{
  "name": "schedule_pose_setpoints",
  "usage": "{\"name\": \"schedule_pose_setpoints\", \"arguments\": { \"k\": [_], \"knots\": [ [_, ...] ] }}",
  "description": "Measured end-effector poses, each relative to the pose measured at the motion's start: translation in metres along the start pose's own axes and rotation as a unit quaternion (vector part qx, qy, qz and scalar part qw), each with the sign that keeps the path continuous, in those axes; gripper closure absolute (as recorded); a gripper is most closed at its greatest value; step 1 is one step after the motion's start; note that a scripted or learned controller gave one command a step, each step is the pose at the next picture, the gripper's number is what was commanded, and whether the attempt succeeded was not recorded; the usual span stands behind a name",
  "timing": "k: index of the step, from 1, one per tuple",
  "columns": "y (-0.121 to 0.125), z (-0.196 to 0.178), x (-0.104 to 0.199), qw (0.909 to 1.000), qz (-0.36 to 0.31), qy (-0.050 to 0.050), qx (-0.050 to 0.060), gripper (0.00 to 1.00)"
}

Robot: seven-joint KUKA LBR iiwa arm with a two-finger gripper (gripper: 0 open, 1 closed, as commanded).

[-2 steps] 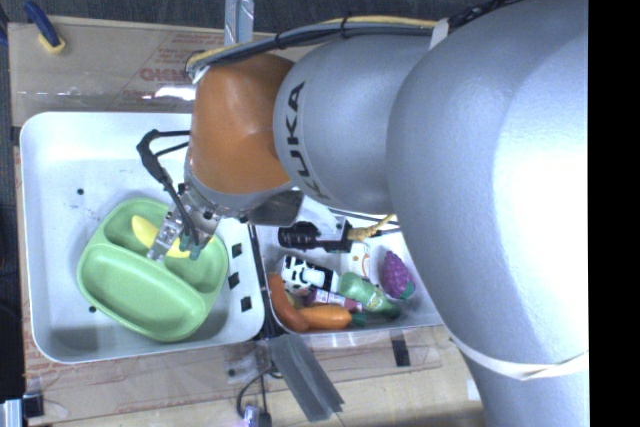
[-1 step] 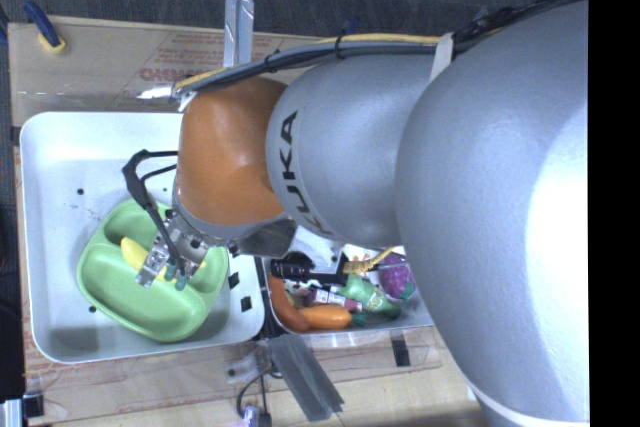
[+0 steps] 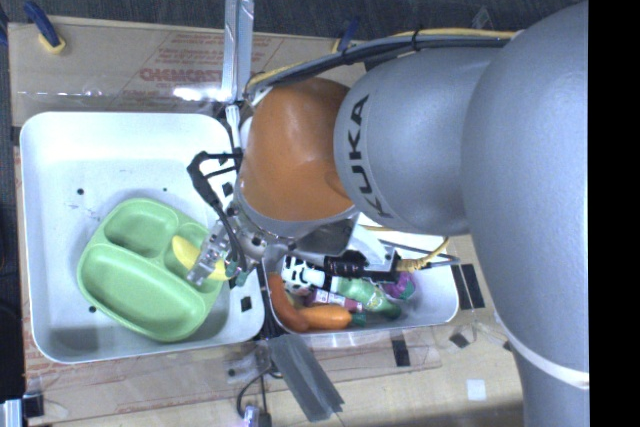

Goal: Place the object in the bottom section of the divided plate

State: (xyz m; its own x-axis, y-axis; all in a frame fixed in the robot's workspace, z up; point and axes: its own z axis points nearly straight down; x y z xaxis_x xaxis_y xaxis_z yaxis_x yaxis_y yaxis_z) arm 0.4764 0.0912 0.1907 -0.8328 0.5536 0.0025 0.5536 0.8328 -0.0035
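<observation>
A green divided plate [image 3: 140, 270] lies tilted in the left white bin [image 3: 60, 175]. Its largest section faces the bin's near edge and two smaller sections lie behind it. A yellow object [image 3: 186, 253] rests in the right-hand small section, at the plate's right rim. My gripper [image 3: 212, 260] hangs just right of and over that yellow object, its metal fingertips at the plate's rim. The orange band of the arm [image 3: 290, 150] rises above it and hides the strip between the bins.
The right bin [image 3: 440, 310] holds several items: an orange carrot-like piece [image 3: 315, 317], a green and purple piece [image 3: 375, 293] and a black-and-white one [image 3: 300, 273]. A metal post [image 3: 238, 45] stands behind the bins. The grey arm covers most of the right bin.
</observation>
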Motion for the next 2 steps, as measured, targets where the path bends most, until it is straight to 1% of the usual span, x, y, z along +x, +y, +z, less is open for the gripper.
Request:
{"name": "schedule_pose_setpoints", "arguments": {
  "k": [1, 2],
  "knots": [
    [0.046, 0.015, 0.032, 0.9995, -0.03, 0.0, 0.0, 1.0],
    [0.003, -0.015, 0.001, 0.999, -0.045, -0.002, -0.002, 1.0]
  ]
}}
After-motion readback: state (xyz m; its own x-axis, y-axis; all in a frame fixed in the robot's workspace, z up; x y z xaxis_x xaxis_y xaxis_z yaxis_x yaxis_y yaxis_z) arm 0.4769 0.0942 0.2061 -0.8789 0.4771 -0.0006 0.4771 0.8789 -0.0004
